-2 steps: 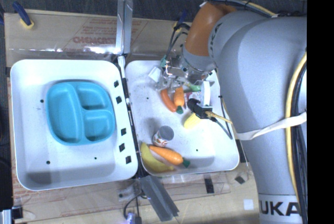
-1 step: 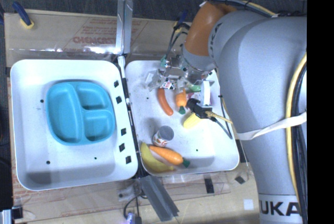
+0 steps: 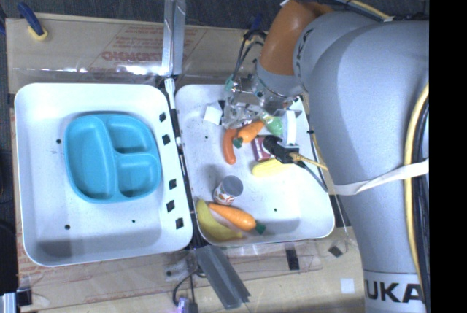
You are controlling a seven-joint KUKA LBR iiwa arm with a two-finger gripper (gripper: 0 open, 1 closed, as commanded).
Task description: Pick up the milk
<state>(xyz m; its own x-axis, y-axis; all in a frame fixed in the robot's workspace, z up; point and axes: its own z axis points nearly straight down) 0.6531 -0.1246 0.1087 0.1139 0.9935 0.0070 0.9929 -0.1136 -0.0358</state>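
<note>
In the right bin (image 3: 314, 220), a small white carton-like thing (image 3: 212, 113) that looks like the milk lies near the back left corner. Beside it on the right, my gripper (image 3: 238, 109) hangs low over the bin's back part, just above an orange carrot (image 3: 250, 132). The grey wrist with its orange band (image 3: 286, 31) hides what lies under it. Another white and green piece (image 3: 286, 125) peeks out to the right of the gripper.
The right bin also holds a red-orange sausage shape (image 3: 229, 148), a dark red packet (image 3: 260, 148), a yellow lemon (image 3: 267, 167), a can (image 3: 228, 190), a banana (image 3: 210, 225) and a second carrot (image 3: 233, 217). A blue divided tray (image 3: 113, 156) lies in the left bin (image 3: 36, 231).
</note>
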